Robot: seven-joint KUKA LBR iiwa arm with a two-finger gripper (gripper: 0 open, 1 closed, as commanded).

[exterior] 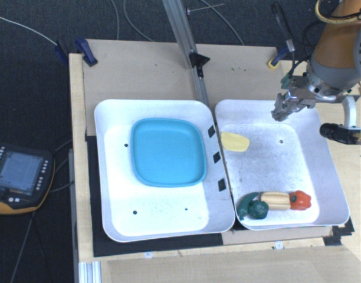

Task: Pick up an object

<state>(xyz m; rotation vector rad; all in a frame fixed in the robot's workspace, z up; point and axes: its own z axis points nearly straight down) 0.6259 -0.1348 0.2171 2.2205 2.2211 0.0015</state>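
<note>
The likeliest thing for me to pick is a small pale yellow piece [235, 141], flat and rounded, lying alone against the left wall of the right bin [331, 181]. I judge it light and perhaps soft, and low enough to slip from a shallow pinch; I would take it across its narrow width. At the near edge of that bin lie a dark green lump [253, 208], a tan stick [275, 200] and a red piece [300, 200], touching in a row, harder to separate. My tool [282, 112] hangs over the bin's far edge, well apart from all of them, carrying nothing; how wide it is I cannot tell. The left bin [110, 158] holds a blue tray [168, 152]. Both bins sit on the counter [139, 69].
</note>
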